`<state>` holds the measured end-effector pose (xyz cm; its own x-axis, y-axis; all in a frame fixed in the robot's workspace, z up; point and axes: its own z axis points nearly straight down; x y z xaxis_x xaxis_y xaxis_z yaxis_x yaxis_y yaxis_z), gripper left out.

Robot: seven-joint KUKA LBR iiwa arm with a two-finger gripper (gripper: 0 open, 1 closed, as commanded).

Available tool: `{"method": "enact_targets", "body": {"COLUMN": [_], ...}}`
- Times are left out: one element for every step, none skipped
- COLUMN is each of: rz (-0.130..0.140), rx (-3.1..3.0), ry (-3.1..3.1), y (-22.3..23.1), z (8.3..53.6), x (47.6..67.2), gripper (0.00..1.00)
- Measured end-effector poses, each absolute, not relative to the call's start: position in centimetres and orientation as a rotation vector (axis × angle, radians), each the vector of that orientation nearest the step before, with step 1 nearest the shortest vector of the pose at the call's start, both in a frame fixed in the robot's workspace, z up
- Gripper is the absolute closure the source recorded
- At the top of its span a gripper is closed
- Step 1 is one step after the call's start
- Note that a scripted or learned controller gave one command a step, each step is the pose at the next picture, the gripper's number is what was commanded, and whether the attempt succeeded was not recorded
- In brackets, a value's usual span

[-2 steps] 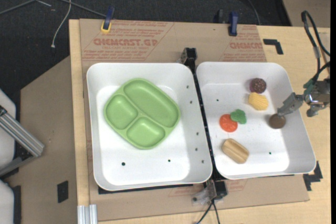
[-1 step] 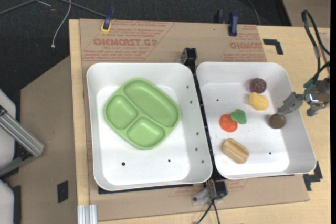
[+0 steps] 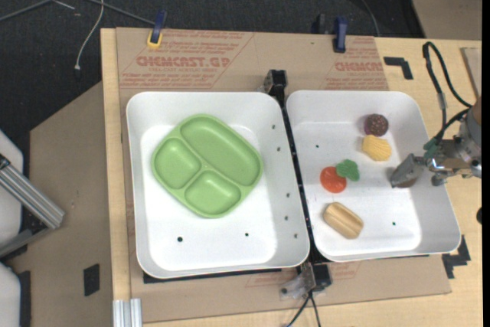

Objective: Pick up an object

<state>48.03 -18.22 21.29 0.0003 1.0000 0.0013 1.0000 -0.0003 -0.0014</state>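
The gripper [image 3: 404, 174] is hanging low at the right edge of the right bin [image 3: 398, 237], gripping nothing; whether it is apart or together I cannot tell. Left of it are lying a yellow piece [image 3: 376, 148], a dark round piece [image 3: 375, 124], a red-and-green piece [image 3: 338, 176] and a tan roll [image 3: 342, 219], while a green divided plate [image 3: 205, 165] is sitting in the left bin [image 3: 153, 241].

Four small toy foods are lying loose in the right bin [image 3: 398, 233]. A dark maroon round piece [image 3: 375, 124] is sitting nearest the far wall, with a yellow chunk [image 3: 376, 148] just beside it. Toward the middle, a red tomato-like piece with a green top [image 3: 338, 175] is resting (green side facing right). A tan bread roll [image 3: 342, 220] is lying slantwise near the front.
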Motion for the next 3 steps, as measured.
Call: {"method": "enact_targets", "body": {"rz": [0.002,0.004,-0.002], "rx": [-2.218,-2.216,-2.222], "ry": [-2.217,-2.215,-2.219], "y": [-17.8,-18.0,-18.0], "z": [17.1,10.7,12.2], "x": [48.1,48.2,48.4], "gripper": [0.00,0.00,1.00]}}
